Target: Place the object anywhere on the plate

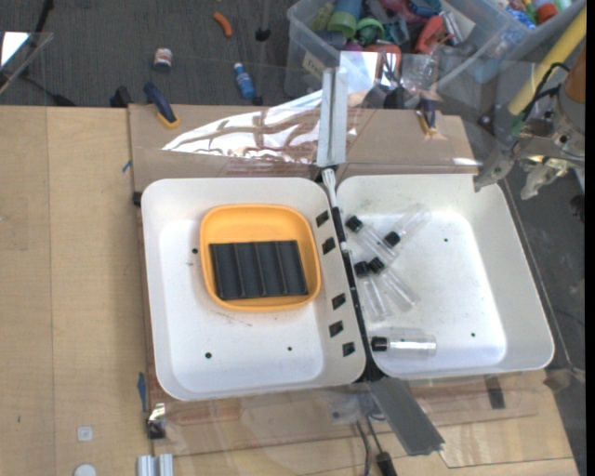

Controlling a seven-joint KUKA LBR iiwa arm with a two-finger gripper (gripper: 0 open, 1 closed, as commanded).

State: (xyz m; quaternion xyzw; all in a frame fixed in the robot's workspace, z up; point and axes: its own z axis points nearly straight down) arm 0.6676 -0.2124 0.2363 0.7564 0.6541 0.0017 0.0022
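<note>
An orange plate (216, 230) sits in the left bin (177, 363). A black ribbed rectangular object (258, 270) lies flat in the plate's middle. My gripper (514, 177) hovers at the far right, over the back right corner of the right bin (521, 307), far from the plate. Its two pale fingers (491, 169) stand apart, open, with nothing between them.
Several clear tubes with black caps (383, 265) lie in the left half of the right bin, one (405, 345) near its front edge. A crinkled clear sheet (270, 135) and a box of bright toys (390, 28) sit behind the bins.
</note>
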